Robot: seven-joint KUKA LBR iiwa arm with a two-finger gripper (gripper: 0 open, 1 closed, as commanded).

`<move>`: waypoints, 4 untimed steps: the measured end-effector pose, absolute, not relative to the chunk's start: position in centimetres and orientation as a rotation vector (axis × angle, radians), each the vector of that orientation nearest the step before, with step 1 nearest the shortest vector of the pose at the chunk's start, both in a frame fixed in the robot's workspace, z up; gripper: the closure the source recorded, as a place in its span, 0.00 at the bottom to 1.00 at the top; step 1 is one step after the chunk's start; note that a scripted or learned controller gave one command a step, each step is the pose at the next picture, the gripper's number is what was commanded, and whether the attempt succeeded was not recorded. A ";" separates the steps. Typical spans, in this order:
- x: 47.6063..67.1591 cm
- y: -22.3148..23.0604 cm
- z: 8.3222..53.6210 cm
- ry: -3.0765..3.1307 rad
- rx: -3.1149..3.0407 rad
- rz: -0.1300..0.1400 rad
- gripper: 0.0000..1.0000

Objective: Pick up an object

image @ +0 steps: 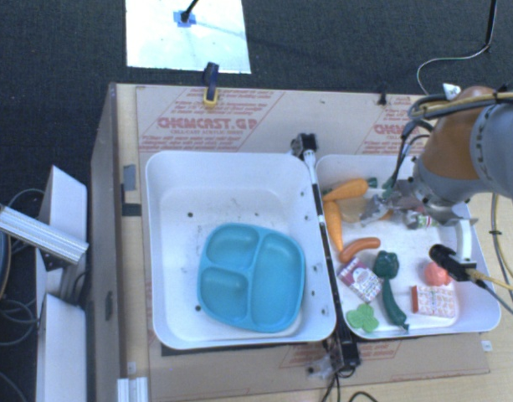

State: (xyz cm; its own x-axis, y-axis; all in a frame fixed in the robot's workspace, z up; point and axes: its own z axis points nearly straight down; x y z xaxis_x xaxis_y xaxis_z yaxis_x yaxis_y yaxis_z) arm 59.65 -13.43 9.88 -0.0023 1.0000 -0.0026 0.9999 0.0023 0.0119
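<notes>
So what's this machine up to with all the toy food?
A grey robot arm reaches in from the right over the right bin, which holds toy food: carrots, a sausage, green pieces. Its end effector sits low at the bin's far end, by an orange carrot. Nothing visibly lifted. The left bin holds a blue divided plate.

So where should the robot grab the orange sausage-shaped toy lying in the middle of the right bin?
Probably across the middle of the orange sausage-shaped toy, coming straight down from above. It lies flat and is long and thin, so fingers closing across its narrow width should fit. Its ends sit close to the small red-and-white packet and the white bin wall.
</notes>
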 end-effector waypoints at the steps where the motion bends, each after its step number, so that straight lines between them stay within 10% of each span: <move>1: 65.0 -9.7 9.0 2.220 2.212 0.010 0.00; 3: 66.8 -14.9 8.8 2.229 2.228 -0.003 0.00; 4: 66.9 -10.1 11.8 2.225 2.215 0.003 0.00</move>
